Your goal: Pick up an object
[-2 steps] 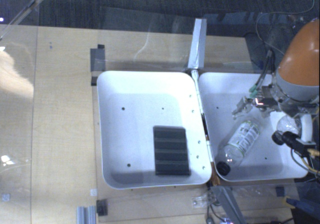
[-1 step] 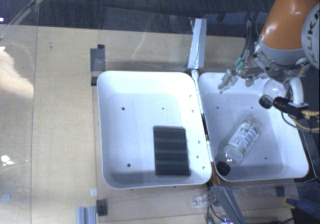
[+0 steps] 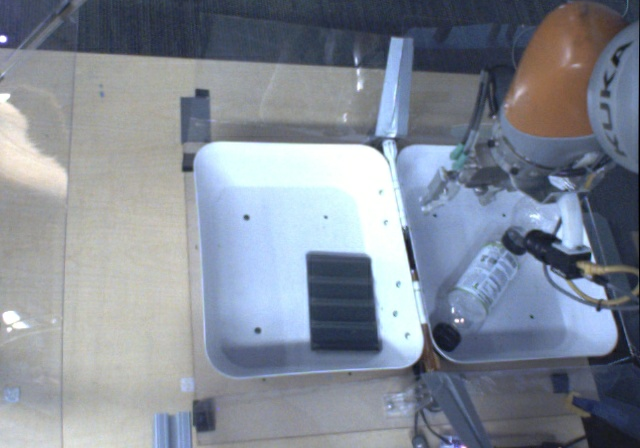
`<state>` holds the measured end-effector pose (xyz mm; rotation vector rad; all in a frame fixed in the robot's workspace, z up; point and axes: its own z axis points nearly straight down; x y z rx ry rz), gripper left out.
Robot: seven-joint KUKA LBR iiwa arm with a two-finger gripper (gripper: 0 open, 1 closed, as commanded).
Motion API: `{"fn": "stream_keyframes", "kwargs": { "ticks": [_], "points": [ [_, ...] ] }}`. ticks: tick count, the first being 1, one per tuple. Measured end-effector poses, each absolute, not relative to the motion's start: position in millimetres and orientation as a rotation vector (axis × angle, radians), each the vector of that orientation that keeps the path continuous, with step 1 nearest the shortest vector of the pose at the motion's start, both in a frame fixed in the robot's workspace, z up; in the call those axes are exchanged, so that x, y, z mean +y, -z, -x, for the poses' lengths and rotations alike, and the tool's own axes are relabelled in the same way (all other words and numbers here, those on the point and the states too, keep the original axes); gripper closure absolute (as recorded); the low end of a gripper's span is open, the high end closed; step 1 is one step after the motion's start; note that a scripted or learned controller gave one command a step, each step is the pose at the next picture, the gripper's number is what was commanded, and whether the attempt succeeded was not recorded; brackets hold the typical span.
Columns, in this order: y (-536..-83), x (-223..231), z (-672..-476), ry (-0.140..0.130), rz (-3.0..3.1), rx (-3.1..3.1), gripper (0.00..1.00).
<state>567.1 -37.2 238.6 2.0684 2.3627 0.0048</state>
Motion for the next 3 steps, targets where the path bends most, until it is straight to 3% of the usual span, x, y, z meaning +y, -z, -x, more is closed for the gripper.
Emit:
{"fn": "stream_keyframes", "kwargs": {
  "ticks": [1,2,3],
  "points": [
    [-187.5,-90.2,-532.1,-0.003,-2.174,2.266,0.00],
    [-103.3,-137.1,-488.9,-0.006,-2.268,2.166,0.00],
    [-92.8,-147.5,-539.0,-0.019,-2.238,2.179,0.00]
  ]
}}
